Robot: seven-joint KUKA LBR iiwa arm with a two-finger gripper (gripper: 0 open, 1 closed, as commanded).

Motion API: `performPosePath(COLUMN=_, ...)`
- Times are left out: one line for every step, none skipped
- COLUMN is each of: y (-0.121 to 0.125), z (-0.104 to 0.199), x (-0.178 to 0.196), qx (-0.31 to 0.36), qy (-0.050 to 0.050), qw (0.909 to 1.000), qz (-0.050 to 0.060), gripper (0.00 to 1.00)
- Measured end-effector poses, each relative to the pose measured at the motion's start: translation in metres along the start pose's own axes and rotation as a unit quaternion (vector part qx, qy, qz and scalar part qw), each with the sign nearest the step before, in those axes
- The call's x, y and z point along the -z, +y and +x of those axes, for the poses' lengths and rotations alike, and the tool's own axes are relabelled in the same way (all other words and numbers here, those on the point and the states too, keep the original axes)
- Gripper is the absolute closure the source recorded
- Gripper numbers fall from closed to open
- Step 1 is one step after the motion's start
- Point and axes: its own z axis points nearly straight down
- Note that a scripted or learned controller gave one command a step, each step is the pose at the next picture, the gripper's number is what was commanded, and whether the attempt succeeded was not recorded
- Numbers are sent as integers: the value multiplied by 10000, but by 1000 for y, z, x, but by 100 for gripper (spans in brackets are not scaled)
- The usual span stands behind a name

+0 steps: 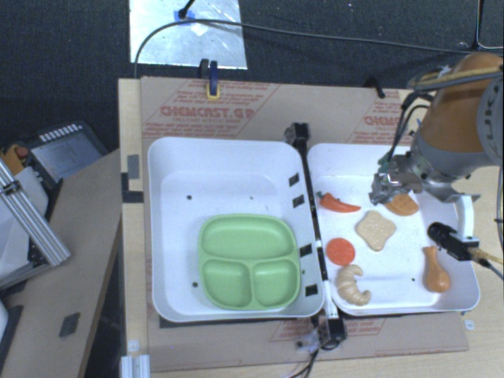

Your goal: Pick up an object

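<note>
Closest to me, at the front of the right bin, I see a toy croissant. Beside it on the right, near the front corner, lies a toy chicken leg. Just behind the croissant is a flat red tomato slice. A slice of toast lies next to that, in the middle of the bin.

In the left bin sits a green plate with three sections. It is near the front of that bin, on the side next to the right bin. The two bins touch each other on the worktop.

Farther back in the right bin, a red pepper lies close to the wall between the bins. An orange-brown piece of toy food lies to the right of it, behind the toast.

The jaws hang right over that orange-brown piece, at its left edge. They look very close to it, maybe touching. I cannot tell if the jaws are spread or pressed together, because they are small and blurry from here. I cannot see anything caught between them.

The grey arm with its orange band reaches in from the right, above the back of the right bin.

At the very back, a shiny metal sheet lies past the worktop.
</note>
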Motion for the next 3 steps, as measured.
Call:
performPosePath(y=-1, z=47, x=11, qx=24, qy=11, qw=10000, qz=16, gripper=100)
performPosePath(y=4, z=104, x=5, qx=30, qy=15, qw=10000, qz=25, gripper=100)
performPosePath(y=11, z=149, x=19, qx=26, qy=17, qw=10000, qz=22, gripper=100)
